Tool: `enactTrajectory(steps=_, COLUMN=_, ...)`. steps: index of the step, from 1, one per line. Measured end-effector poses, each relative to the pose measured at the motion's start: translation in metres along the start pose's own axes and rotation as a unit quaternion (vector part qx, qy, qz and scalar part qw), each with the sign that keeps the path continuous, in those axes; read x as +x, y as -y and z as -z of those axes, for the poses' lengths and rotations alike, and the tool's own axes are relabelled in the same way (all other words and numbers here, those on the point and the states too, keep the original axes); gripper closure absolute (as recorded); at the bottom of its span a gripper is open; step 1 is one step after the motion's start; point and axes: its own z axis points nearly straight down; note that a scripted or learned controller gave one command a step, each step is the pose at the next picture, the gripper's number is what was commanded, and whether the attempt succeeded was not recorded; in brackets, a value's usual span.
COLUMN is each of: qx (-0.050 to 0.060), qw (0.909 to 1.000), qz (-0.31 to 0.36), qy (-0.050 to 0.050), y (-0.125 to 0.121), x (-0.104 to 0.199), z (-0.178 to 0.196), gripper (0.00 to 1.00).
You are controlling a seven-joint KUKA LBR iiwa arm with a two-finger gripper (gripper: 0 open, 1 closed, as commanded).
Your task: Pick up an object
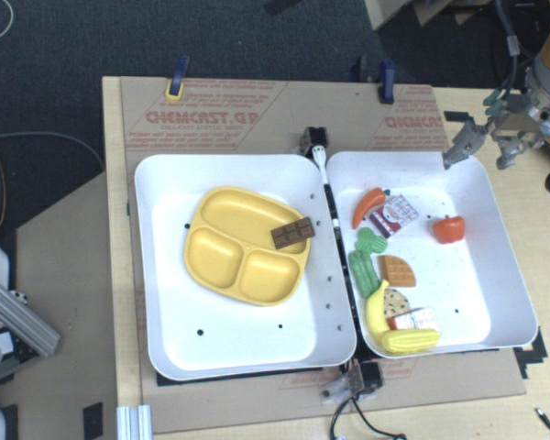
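Camera view, as I log it: gripper (pixel 484 148) above right bin's (pixel 495 211) far-right corner, fingers spread, nothing between them. Tomato (pixel 448 229), carrot (pixel 368 205), banana (pixel 396 329) in right bin; chocolate (pixel 291 234) on yellow tray (pixel 229 255), left bin (pixel 165 273).

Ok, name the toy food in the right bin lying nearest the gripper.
The red tomato: it lies alone toward the far right side, closest to the gripper; the rest cluster along the bin's left wall.

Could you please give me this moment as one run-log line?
gripper: open, above right bin's far right corner, holding nothing | tomato: in right bin | chocolate bar: on yellow tray
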Motion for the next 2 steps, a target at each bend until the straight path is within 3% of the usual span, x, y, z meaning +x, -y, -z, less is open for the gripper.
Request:
enactTrajectory(steps=1, qx=-0.006, qw=1.0, qz=0.001, qy=0.001, y=-0.002, x=0.0, z=0.007, gripper=0.0)
enactTrajectory(steps=2, qx=-0.003, qw=1.0, qz=0.002, qy=0.0, y=-0.001, x=0.006, z=-0.056, gripper=0.0)
